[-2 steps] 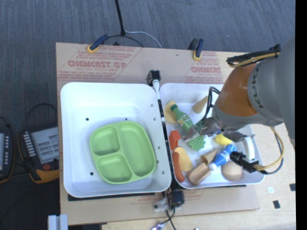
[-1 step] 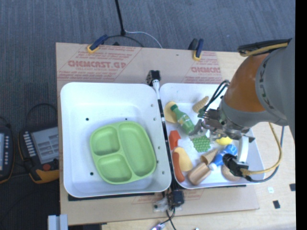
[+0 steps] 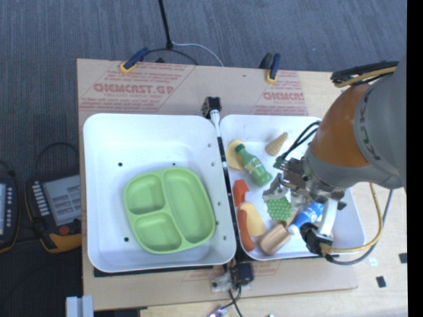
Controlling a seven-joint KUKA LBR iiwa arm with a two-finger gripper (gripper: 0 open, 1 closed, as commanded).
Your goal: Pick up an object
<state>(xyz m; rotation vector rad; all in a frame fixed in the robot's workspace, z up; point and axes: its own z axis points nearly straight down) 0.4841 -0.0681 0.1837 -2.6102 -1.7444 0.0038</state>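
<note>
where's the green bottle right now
The green bottle lies in the right bin, near its left wall, on a yellow piece and just above the red piece.

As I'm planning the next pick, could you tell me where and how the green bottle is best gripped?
Probably across its middle, from straight above. The green bottle lies flat on its side, slanting across the right bin, so fingers should close across its narrow width, not along its length.

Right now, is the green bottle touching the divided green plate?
Apart. The camera view shows the green bottle in the right bin, the green plate in the left bin.
</note>
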